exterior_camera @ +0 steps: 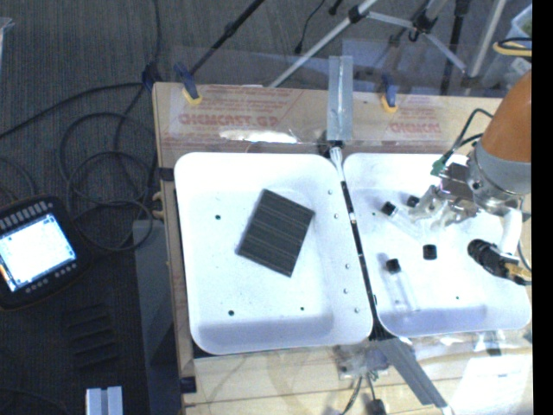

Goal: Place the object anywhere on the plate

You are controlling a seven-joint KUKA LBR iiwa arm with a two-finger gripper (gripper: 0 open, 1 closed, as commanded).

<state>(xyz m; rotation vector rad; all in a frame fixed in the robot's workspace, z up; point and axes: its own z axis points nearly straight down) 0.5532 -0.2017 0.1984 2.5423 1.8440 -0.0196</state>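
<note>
The hand (439, 204) hangs low over the right bin (458, 318), near its far edge. Small black pieces lie scattered here: one (389, 207) just left of the hand, one (429, 252) toward the near side, one (392, 264) nearer the bin's left wall. Whether it's spread or pinching anything, I cannot tell. The dark ribbed plate (276, 232) sits mid left bin (259, 318), well off leftward, long axis slanting.

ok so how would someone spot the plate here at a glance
Two white bins sit side by side on the bench; look in the left bin. The plate is the dark ridged rectangle lying tilted near its middle. It is far bigger than the small black bits in the right bin.
</note>
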